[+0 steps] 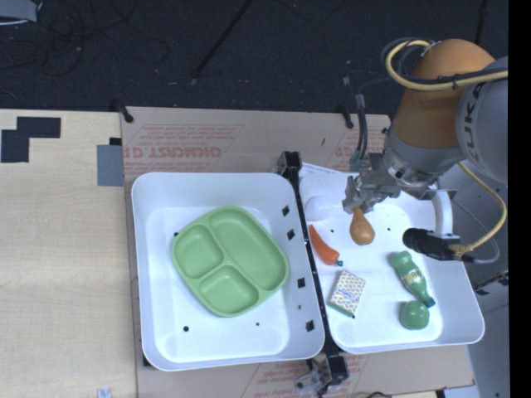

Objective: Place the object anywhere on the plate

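Green, the sectioned plate sits in the left bin on my table. Rightward, the tan pear hangs upright, stem up, pinched in my claw above the right bin.

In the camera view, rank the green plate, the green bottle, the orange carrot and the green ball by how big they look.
1. green plate, by far the largest.
2. green bottle.
3. orange carrot, close to the bottle in length but thinner, so that order is unsure.
4. green ball, smallest.
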`<state>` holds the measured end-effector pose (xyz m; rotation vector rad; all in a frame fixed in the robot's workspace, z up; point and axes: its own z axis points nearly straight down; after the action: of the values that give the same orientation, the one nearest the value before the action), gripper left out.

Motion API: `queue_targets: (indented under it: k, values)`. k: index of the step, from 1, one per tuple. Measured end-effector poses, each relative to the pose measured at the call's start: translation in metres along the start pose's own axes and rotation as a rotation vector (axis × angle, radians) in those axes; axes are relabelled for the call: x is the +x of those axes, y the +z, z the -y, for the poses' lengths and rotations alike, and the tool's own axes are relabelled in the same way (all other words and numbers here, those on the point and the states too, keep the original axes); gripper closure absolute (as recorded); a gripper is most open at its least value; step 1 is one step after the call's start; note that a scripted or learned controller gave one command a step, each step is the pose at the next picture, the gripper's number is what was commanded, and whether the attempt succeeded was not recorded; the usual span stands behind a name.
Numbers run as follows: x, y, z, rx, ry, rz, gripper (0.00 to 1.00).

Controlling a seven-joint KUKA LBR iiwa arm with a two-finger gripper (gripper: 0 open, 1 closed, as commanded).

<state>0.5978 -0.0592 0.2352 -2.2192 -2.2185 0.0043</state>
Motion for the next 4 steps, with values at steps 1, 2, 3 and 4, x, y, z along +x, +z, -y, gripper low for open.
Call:
queue_targets:
  k: [1,2,3,4]
  values:
    - [0.042,0.001,0.006,0.0,-0.002,0.0,1.0]
    - [0.086,-0.004,0.025,0.001,-0.002,0.0,1.0]
    - [0.137,0.011,0.037,0.0,-0.001,0.001,1.0]
    - [0.187,0.0,0.053,-0.001,-0.002,0.0,1.0]
